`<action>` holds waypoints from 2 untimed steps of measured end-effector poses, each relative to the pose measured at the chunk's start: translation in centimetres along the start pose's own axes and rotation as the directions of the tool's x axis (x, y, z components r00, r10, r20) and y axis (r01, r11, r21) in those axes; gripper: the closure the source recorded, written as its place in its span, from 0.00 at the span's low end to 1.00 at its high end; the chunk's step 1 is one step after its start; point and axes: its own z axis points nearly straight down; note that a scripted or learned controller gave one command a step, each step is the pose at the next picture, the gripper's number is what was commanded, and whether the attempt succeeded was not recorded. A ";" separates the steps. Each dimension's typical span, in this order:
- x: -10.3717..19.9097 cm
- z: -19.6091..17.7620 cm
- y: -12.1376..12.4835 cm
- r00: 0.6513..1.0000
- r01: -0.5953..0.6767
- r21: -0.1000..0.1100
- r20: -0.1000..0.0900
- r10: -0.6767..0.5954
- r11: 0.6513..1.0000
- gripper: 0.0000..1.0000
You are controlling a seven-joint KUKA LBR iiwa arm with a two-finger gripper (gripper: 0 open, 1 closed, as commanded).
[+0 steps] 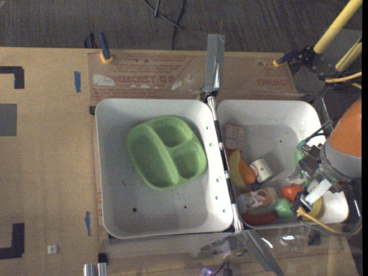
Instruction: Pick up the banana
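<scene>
green plate (167,152), yellow banana (234,169), white bins (155,214)

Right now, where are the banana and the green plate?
Yellow curved banana (233,165): camera view, on the middle of its length.
Green plastic divided plate (150,157): camera view, on the floor of its left compartment.

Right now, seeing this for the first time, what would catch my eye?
A bright green divided plate lies in the middle of the left bin. The right bin holds a jumble of small toy foods, with a yellow banana against its left wall. An arm with an orange band reaches in over that bin's right side.
</scene>
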 end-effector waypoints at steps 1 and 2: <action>0.0 0.0 0.0 1.000 0.000 0.000 0.000 0.000 1.000 0.00; -1.4 2.8 2.7 0.968 -0.251 0.009 -0.028 0.251 0.968 0.00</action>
